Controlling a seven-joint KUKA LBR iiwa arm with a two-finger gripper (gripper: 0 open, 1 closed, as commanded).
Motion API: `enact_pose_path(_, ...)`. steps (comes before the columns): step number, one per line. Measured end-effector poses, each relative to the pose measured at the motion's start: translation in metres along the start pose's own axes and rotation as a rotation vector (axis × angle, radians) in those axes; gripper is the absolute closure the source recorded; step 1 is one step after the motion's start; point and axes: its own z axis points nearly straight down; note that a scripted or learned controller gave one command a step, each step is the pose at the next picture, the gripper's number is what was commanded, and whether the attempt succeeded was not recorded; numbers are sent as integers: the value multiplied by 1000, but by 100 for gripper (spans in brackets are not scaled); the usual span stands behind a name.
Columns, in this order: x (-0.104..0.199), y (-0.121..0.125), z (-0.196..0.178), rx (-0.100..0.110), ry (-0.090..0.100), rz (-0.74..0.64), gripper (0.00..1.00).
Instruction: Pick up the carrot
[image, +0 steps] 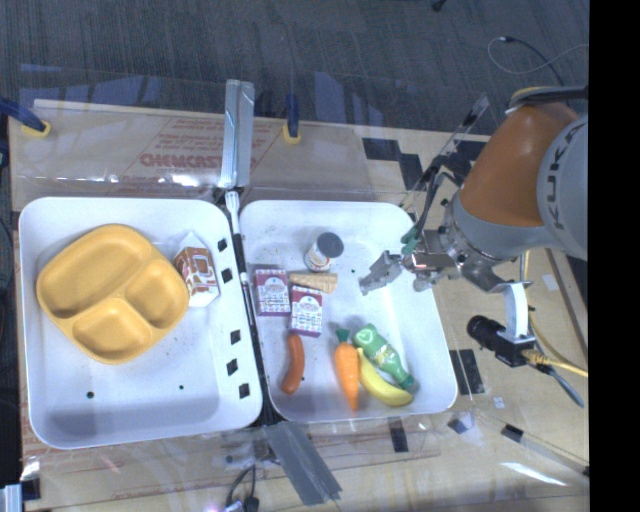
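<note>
Carrot (347, 375) lies in the right bin (425, 300), near its front wall, approx. centre of the bin's width. Gripper (398, 272) hangs over the same bin's right half, farther back, w/ the arm (520, 185) entering from the right. Carrot is therefore toward the front and a bit left of the gripper, clearly apart from it; no contact. Gripper state: cannot tell, since the tooling is small and partly blurred at this angle; nothing is seen held in it. Carrot appearance: orange, tapered body, green top at the end pointing to the bin's back, narrow tip pointing to the front wall; it lies flat, long axis approx. front-to-back. Neighbours: sausage (293, 363) just left of the carrot, roughly parallel, w/ a narrow gap between. Banana (383, 387) just right of the carrot, curved, touching or nearly touching its lower half; cannot tell which. Green bottle (380, 352) lies tilted on top of the banana, its upper end close to the carrot's green top. Farther back in the right bin: two red cartons (288, 298) side by side, a cracker (312, 282) and a small can (323, 250) upright. Left bin (60, 410) holds a yellow tray (110, 292) w/ three compartments and a small carton (198, 273) just beside its right edge.
</note>
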Motion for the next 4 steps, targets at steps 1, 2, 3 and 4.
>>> enact_pose_path(1, 57, -31, 110, 1, 0, 100, 0)
enact_pose_path(2, 39, -48, 146, 2, 4, 945, 0)
enact_pose_path(3, 40, -48, 137, 7, 5, 938, 100)
enact_pose_path(4, 93, 27, 48, 2, 2, 902, 100)
